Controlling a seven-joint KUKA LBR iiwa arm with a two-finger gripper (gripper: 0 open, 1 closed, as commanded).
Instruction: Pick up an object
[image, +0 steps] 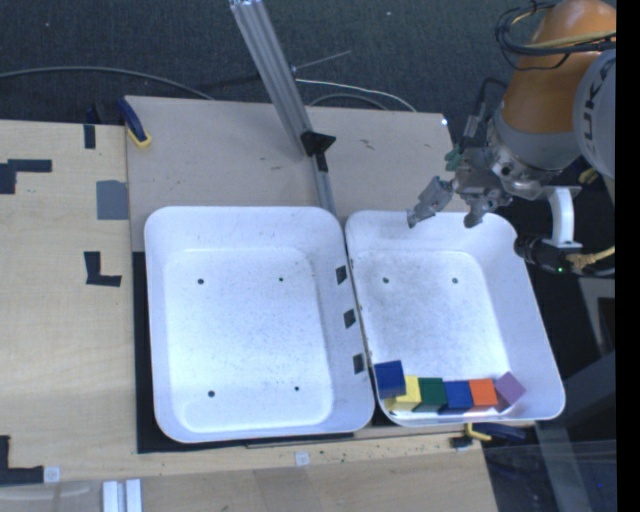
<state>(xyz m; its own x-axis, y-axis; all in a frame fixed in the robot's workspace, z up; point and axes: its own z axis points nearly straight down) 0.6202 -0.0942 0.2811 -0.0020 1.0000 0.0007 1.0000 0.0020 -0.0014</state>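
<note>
Along the lower edge of the right shallow white bin (520, 290), at the lower right of the frame, you are looking at a row of small coloured blocks (445, 392): blue, yellow, green, blue, orange and purple. The row is running left to right, its long axis following the bin's lower wall. Farther up, at the bin's upper rim, the two-finger gripper (446, 214) is hanging with its fingers spread and pinching nothing.
</note>
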